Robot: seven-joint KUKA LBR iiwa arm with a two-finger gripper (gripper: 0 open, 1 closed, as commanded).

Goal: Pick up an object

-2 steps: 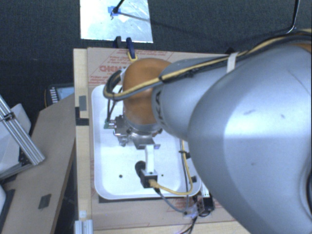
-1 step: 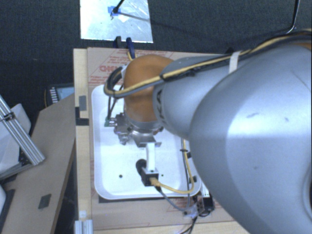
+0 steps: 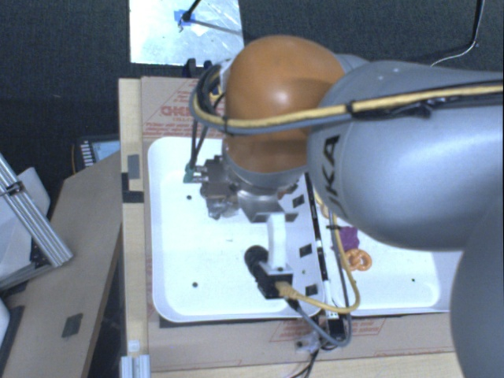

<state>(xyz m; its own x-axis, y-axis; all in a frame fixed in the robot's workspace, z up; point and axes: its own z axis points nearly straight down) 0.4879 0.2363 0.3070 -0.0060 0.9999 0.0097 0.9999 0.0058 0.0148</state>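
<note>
**A:** Why is the arm [image 3: 409,172] bent so far over the white bin [image 3: 181,290]?

**B:** As I read it, so it can come at things from straight above. The orange band [image 3: 279,101] sits at centre top of the frame. The tool [image 3: 228,191] hangs beneath it, over the bare middle of the bin.

**A:** Has it got hold of anything?

**B:** I can't tell. The arm's bulk covers the underside of the tool, so whether it's released or clenched is hidden. I wouldn't claim it holds a thing.

**A:** So where's something to pick up?

**B:** Right of centre, low in the frame. A small orange piece [image 3: 358,260] lies on the bin floor, with a purple piece [image 3: 347,235] just above it, tucked against the arm's edge.

**A:** Under the tool, then?

**B:** No, off to its right. I'd judge it has to shift that way before going down.
</note>
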